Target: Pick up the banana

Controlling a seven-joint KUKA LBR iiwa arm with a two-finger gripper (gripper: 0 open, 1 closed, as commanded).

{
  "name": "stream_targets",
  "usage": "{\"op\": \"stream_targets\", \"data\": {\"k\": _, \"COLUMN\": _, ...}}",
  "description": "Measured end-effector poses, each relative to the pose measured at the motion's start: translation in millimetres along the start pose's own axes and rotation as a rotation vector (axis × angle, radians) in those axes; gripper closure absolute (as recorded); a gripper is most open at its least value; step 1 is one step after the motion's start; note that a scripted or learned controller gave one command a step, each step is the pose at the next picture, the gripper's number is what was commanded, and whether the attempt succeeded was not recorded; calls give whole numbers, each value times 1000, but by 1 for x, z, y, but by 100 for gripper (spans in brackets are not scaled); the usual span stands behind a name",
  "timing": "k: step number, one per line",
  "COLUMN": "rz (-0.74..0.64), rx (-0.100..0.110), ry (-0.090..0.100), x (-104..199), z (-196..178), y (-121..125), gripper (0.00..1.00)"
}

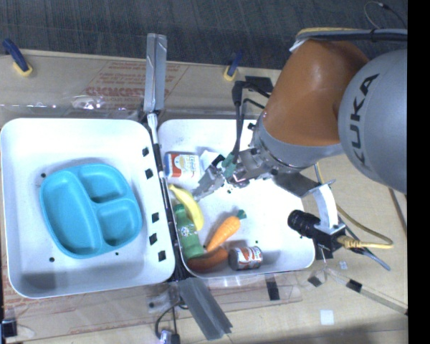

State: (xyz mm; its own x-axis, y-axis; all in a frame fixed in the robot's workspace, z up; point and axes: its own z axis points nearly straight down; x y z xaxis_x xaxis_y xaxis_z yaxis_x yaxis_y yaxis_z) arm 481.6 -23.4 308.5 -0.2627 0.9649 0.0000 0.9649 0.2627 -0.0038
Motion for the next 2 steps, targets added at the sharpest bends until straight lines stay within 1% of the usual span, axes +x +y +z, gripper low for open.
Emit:
{"op": "stream_targets", "data": {"k": 1, "rz": -51, "rx": 5, "ry": 2, "x": 10, "z": 121, "y": 37, "gripper": 0}}
{"op": "stream_targets", "data": {"k": 2, "rz": 61, "rx": 1, "ry": 0, "x": 22, "z": 120, "y": 42, "gripper": 0}}
